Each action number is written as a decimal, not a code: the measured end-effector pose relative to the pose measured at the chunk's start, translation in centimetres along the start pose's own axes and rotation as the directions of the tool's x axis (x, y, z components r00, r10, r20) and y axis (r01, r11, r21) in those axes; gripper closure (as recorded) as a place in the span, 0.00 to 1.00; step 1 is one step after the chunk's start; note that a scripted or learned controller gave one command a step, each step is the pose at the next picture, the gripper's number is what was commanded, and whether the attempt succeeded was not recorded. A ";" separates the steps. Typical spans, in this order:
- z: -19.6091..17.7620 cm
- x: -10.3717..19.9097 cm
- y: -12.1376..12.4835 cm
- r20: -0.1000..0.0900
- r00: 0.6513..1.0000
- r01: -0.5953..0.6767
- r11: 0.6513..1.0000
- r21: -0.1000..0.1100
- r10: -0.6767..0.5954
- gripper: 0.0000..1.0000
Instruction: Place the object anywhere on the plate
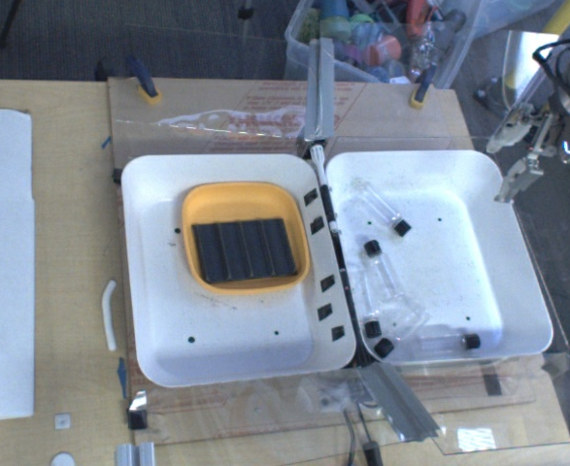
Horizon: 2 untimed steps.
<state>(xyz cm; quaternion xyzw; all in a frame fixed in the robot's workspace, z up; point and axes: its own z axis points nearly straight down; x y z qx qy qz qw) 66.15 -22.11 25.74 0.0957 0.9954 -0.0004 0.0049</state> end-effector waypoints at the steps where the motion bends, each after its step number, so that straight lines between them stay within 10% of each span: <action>1: 1.0 -0.2 0.1 -0.004 1.000 0.023 1.000 0.000 -0.023 0.00; 2: 1.0 -0.2 0.1 -0.004 0.996 0.092 0.996 0.000 -0.092 0.00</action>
